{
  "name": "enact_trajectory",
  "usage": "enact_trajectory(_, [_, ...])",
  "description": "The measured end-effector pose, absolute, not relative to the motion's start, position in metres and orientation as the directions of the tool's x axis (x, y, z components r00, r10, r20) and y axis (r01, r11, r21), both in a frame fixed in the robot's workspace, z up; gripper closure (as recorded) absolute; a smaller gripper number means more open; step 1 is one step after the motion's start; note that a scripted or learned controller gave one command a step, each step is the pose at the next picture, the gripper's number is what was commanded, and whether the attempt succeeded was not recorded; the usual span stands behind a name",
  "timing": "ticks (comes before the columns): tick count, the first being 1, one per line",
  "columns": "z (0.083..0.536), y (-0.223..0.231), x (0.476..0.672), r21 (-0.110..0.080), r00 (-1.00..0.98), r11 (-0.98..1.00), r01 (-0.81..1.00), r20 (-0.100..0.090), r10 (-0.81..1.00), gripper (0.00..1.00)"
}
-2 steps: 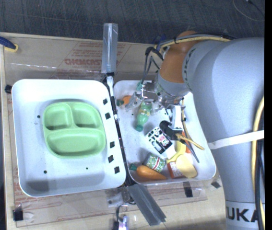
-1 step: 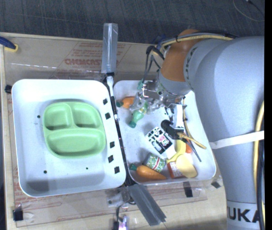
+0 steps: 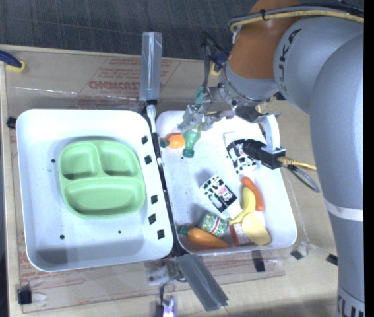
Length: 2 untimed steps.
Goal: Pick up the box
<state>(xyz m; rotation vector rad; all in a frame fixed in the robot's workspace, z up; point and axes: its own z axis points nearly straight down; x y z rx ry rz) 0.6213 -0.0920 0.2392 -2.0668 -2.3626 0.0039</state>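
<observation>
camera view:
gripper [image 3: 195, 121]: 12 o'clock end of the right white bin [image 3: 280, 197]; open or closed, can't tell
box: small black-and-white patterned carton [image 3: 219, 193], bin centre, lying flat, 5 o'clock of gripper, apart from it
near gripper: green bottle with orange cap [image 3: 185, 140], touching or not unclear
left white bin [image 3: 35, 236]: green divided plastic tray [image 3: 102, 179]

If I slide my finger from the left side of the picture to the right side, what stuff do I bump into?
Blue clamp → green tray in the left bin → small orange thing → cow-print box → banana → the big grey arm.
</observation>
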Motion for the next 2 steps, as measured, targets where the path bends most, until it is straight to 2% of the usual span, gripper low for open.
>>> enact_trajectory(1, [0.188,-0.042,0.569,-0.010,0.188,-0.188,0.982,-0.001,0.982,1.00])
enact_trajectory(2, [0.224,-0.020,0.624,-0.007,0.272,-0.272,0.962,-0.002,0.962,1.00])
